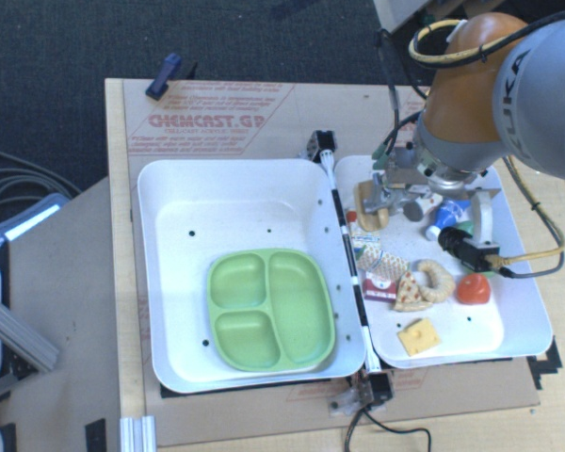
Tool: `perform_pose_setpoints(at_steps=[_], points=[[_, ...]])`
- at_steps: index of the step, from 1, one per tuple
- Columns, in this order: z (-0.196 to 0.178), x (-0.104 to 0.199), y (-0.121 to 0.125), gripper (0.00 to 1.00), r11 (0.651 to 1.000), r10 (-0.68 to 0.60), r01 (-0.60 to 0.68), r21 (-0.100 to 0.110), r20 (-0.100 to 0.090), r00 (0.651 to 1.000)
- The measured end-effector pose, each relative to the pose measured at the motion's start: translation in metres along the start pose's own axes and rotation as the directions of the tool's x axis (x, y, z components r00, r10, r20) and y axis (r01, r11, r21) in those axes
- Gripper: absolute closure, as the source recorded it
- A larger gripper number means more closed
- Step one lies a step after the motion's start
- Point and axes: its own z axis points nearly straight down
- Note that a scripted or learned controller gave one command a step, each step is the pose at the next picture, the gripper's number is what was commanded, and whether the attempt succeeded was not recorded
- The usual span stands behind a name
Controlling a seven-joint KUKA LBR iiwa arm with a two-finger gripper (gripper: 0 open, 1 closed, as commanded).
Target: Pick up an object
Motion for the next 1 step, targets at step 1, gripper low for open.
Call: perform_pose_setpoints(at_steps=[1], points=[[-0.0456, 0.0586, -0.0571, 1.00, 1.000, 0.000, 0.000, 0.000, 0.000, 1.000]])
